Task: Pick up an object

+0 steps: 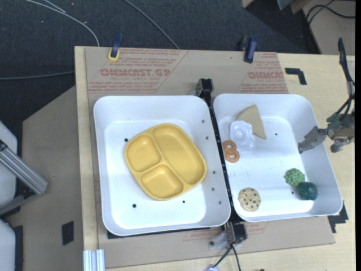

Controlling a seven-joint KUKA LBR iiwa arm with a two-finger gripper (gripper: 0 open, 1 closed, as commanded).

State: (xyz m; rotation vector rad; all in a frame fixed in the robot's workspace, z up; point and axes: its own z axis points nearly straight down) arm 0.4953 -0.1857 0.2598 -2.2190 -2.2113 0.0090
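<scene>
At the right bin's outer rim, the claw hangs with what looks like a single grey finger showing; whether it is open or closed cannot be told. Below it, near but apart, lie a green broccoli-like piece and a dark teal ball. A yellow divided plate sits in the left bin.

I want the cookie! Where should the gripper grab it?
The cookie lies flat in the right bin, near the front wall. Probably best to come straight down from above and pinch across its round edge, fingers on the left and right sides, clear of the wall.
</scene>
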